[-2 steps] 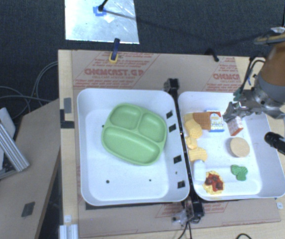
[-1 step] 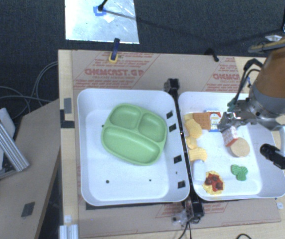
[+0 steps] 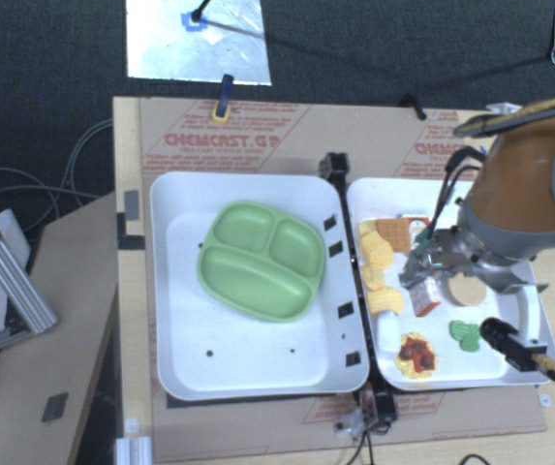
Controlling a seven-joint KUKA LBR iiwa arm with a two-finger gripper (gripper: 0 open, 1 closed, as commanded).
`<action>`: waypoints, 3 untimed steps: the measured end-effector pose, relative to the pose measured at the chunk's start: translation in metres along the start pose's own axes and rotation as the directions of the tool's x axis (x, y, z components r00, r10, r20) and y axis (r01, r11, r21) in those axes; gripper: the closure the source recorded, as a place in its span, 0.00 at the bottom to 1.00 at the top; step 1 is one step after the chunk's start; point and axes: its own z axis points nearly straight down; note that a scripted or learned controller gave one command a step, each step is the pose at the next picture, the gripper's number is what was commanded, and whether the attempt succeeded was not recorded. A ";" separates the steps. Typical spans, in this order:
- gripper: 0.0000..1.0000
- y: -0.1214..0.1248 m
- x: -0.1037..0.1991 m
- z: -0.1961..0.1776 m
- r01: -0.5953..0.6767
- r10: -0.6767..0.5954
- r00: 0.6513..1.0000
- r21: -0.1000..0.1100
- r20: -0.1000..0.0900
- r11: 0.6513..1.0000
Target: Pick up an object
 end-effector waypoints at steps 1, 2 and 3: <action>1.00 -0.017 0.006 -0.011 -0.002 0.002 1.000 -0.002 0.001 1.000; 1.00 -0.011 0.009 -0.012 -0.001 0.001 1.000 -0.004 0.002 1.000; 1.00 -0.016 0.015 -0.005 -0.002 0.002 1.000 -0.003 0.002 1.000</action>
